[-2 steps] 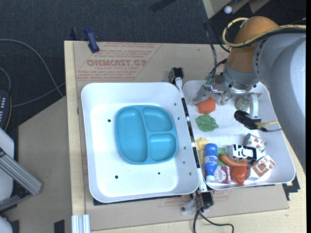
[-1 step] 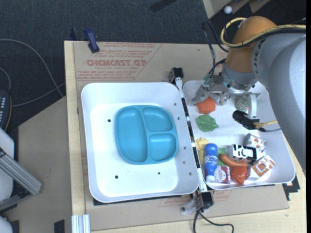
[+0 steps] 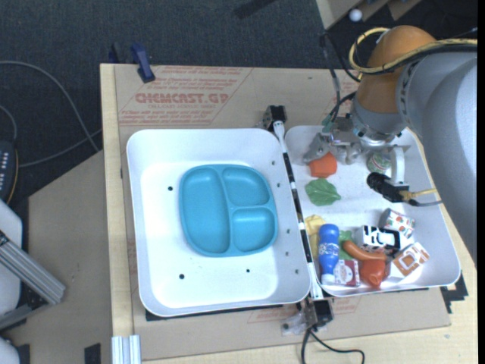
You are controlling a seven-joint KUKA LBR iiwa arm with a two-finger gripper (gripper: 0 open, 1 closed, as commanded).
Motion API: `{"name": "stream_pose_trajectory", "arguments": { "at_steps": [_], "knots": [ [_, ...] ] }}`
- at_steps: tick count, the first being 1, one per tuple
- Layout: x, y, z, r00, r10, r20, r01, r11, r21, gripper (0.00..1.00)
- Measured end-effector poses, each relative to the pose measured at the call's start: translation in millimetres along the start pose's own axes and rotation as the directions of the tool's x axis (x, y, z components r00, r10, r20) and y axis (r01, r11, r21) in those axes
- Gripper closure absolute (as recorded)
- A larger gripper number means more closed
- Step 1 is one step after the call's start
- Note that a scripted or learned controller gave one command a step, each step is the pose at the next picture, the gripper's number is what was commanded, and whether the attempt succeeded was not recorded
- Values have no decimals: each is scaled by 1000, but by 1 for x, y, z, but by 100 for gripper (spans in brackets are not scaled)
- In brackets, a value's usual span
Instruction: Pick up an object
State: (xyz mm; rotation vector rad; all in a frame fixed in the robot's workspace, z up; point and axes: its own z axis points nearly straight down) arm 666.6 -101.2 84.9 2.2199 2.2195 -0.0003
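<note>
My gripper (image 3: 332,153) hangs low over the far left part of the right bin (image 3: 447,268). An orange-red object (image 3: 323,165) lies directly under it, touching or nearly touching it. A green leaf-shaped object (image 3: 323,192) sits just in front of that. Nearer the front of the bin lie a blue bottle (image 3: 328,250), a red sausage-like piece (image 3: 364,250), a black-and-white item (image 3: 379,238) and a white-and-orange carton (image 3: 410,258).
The left bin (image 3: 144,203) holds a blue divided plate (image 3: 227,209). A yellow item (image 3: 312,224) rests against the wall between the bins. A red-and-white packet (image 3: 345,273) and a small box (image 3: 398,222) crowd the right bin's front.
</note>
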Motion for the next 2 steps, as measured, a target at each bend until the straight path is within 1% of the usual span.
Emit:
{"name": "stream_pose_trajectory", "arguments": {
  "at_steps": [1, 2],
  "knots": [
    [7, 0, 0, 1000, -1, -1, 1, 1000, 1, 0],
    [7, 1, -11, 1000, -2, 1, 2, 1000, -2, 100]
  ]
}}
